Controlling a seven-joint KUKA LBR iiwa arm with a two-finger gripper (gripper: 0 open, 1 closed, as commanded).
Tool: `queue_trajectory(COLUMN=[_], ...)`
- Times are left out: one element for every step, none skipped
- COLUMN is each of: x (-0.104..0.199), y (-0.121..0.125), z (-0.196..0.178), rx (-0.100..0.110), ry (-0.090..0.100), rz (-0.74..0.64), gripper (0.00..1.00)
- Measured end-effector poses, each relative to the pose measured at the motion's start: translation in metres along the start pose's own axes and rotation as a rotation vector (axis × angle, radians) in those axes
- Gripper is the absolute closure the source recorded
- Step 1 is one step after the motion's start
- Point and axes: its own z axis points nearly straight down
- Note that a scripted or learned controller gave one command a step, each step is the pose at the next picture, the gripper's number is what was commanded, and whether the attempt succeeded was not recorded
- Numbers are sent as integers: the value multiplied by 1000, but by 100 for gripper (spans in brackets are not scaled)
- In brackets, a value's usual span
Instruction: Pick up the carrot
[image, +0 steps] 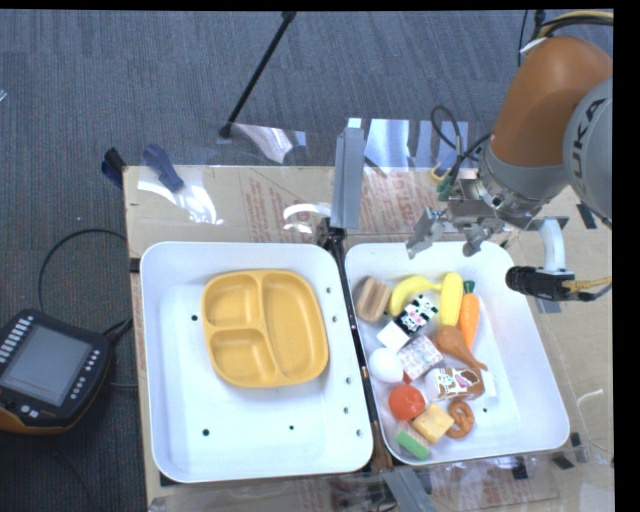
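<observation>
Above the right bin's far edge hover the open, empty jaws of the gripper; the carrot lies below among toys.

Bright, even – glare on bench, perhaps overhead.

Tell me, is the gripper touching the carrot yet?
Apart. The camera view shows the gripper open over the right bin's far rim, with bare white floor between its fingertips and the carrot, which lies beside the corn cob.
</observation>
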Motion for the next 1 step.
queue_trajectory(x=[-67], y=[-56], z=[0], rx=[0], ry=[-2], rz=[7], gripper=[0])
